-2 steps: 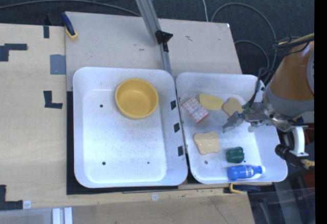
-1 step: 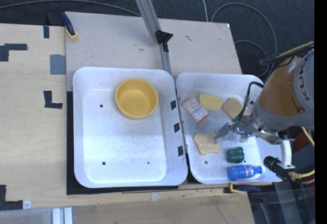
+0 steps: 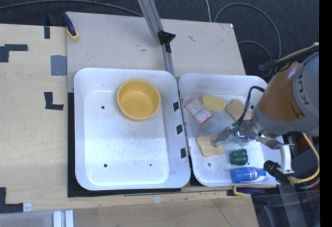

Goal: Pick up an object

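Observation:
My gripper (image 3: 221, 139) hangs low over the right bin (image 3: 218, 80), its tip right at the upper right edge of a flat tan piece (image 3: 207, 146). Around it in that bin lie a red-and-white checkered box (image 3: 197, 110), a yellow lump (image 3: 213, 102), a second tan piece (image 3: 235, 108), a dark green object (image 3: 238, 157) and a blue bottle (image 3: 248, 174) on its side near the front wall. The arm's wrist covers the bin's right part.
A yellow bowl (image 3: 138, 99) sits in the upper middle of the left bin (image 3: 93, 169). A grey metal pole (image 3: 150, 5) slants down from the top to the gap between the bins. Cables lie on the dark floor behind the bench.

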`<action>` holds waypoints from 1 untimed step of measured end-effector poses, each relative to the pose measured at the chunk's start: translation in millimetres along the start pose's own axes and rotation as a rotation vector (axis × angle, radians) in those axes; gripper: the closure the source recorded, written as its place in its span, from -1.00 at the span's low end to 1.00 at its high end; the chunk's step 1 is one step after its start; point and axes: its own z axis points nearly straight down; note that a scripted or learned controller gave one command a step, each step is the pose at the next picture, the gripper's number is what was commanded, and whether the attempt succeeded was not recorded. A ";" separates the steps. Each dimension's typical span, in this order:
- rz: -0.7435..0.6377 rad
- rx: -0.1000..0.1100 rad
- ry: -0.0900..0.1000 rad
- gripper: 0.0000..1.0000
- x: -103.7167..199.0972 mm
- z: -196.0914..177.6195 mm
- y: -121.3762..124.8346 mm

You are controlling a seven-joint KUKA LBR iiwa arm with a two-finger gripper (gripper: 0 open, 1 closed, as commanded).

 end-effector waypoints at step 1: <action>-0.002 -0.002 0.000 1.00 0.5 -11.3 0.9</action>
